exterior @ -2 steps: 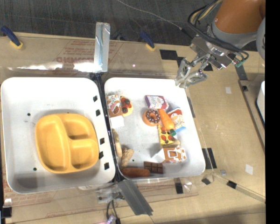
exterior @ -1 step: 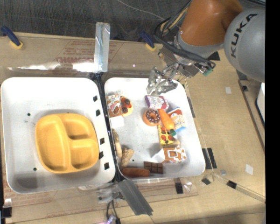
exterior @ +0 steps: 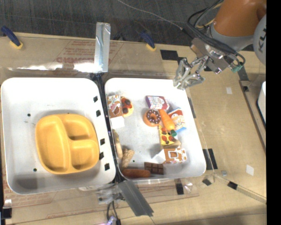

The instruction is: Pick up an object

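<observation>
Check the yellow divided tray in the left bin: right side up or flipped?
Right side up. The yellow tray lies flat in the left bin, its raised dividers and three recessed compartments facing the camera.

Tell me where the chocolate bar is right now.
The chocolate bar lies in the right bin near its front edge, between the sausage and the small carton.

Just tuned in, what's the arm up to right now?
The arm's gripper is at the top right corner of the right bin, with nothing between its jaws. That bin holds a jumble of toy food: a donut, a carrot, a chocolate bar, a sausage and a few small cartons. The left bin holds a yellow divided tray. No pick has been made yet.
</observation>
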Controlling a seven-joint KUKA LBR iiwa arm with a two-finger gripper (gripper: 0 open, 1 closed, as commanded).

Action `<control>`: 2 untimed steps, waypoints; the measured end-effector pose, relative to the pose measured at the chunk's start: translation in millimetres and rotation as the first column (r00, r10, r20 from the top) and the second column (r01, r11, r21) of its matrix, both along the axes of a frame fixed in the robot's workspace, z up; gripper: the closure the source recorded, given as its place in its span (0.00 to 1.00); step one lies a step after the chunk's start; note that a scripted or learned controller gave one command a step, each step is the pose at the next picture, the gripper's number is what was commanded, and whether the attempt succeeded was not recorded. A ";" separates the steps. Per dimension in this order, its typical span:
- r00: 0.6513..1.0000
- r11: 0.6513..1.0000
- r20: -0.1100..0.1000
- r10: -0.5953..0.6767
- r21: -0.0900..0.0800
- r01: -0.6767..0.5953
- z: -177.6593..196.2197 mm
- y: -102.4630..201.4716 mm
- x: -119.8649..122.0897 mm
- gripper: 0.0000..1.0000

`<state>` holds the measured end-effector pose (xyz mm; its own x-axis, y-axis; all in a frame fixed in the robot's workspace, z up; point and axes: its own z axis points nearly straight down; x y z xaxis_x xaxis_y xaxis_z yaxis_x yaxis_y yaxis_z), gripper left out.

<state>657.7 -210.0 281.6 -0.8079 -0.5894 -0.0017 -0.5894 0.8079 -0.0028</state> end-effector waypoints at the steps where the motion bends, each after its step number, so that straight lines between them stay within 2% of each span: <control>1: 1.000 1.000 0.003 0.004 0.000 -0.004 11.3 1.8 1.4 1.00; 2: 0.965 0.965 -0.003 0.262 0.002 -0.262 -0.9 2.0 -8.3 1.00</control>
